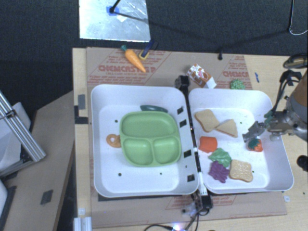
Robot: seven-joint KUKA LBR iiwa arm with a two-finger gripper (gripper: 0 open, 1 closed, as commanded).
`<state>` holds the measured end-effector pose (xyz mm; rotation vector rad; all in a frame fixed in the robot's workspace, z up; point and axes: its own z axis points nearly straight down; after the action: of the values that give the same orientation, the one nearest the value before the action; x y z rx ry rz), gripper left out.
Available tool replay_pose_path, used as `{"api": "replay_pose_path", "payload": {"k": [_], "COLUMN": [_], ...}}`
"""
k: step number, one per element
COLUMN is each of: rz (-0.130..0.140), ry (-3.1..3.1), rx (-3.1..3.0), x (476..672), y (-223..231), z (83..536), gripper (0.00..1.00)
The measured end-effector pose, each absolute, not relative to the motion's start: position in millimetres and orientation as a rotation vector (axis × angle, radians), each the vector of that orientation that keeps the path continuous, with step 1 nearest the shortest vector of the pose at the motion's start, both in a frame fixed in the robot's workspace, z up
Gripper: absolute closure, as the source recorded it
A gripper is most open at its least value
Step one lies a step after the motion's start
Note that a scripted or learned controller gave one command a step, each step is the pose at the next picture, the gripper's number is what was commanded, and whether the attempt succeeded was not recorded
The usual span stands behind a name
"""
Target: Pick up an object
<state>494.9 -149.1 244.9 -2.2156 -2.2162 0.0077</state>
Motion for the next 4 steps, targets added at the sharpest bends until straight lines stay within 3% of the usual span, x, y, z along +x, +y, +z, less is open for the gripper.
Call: {"api": "replay_pose_path", "payload": {"k": [1, 4], "rz": [-0.001, 0.001], "ry": [-2.226, -2.22], "rx": [-2.219, -2.218], "x": [497.2, 489.0], "y": [-149, -151], "z": [250, 89], "gripper": [0.0, 0.0]}}
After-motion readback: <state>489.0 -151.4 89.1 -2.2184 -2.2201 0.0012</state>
